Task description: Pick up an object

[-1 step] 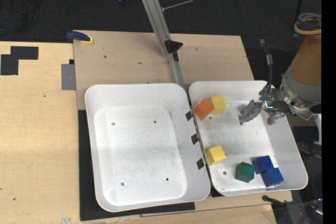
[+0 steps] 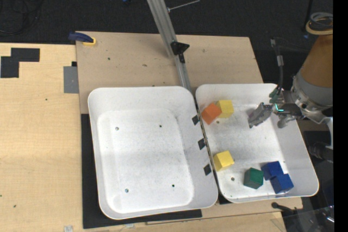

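Note:
The right bin [image 2: 239, 88] holds several blocks. An orange block [image 2: 211, 112] touches a yellow block [image 2: 226, 108] near its upper left. A second yellow block [image 2: 223, 160] lies by the bin's left wall lower down. A green block [image 2: 253, 178] and two blue blocks [image 2: 277, 176] sit at the front right. My gripper [image 2: 270, 118] hangs over the bin's upper right part, to the right of the orange and yellow pair. Its two grey fingers [image 2: 258, 115] are spread apart, open, with nothing between them.
The left bin [image 2: 141, 96] sits beside the right one, joined by black clips [image 2: 200, 144]. A slanted aluminium post [image 2: 162, 16] rises behind the bins. A blue clamp [image 2: 81, 37] lies at the bench's far left corner.

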`<control>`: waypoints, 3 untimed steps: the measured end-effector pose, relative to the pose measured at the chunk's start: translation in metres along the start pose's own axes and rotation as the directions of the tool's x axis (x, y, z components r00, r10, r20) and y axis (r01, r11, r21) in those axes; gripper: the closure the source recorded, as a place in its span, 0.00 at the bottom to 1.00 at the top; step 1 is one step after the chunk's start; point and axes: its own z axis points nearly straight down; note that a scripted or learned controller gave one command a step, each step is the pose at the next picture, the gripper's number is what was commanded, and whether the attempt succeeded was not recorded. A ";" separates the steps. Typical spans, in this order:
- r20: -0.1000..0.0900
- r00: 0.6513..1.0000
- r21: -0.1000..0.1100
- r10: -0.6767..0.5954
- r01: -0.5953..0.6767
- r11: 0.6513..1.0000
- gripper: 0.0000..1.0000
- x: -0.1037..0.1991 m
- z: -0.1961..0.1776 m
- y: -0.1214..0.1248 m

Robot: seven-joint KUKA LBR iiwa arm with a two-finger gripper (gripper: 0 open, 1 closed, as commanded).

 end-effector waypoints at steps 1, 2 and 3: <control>-0.001 1.000 0.006 -0.001 0.001 1.000 0.00 -0.009 0.058 0.000; -0.002 1.000 0.008 -0.001 0.001 1.000 0.00 -0.008 0.122 -0.005; -0.001 1.000 -0.001 0.000 0.000 1.000 0.00 -0.008 0.158 -0.004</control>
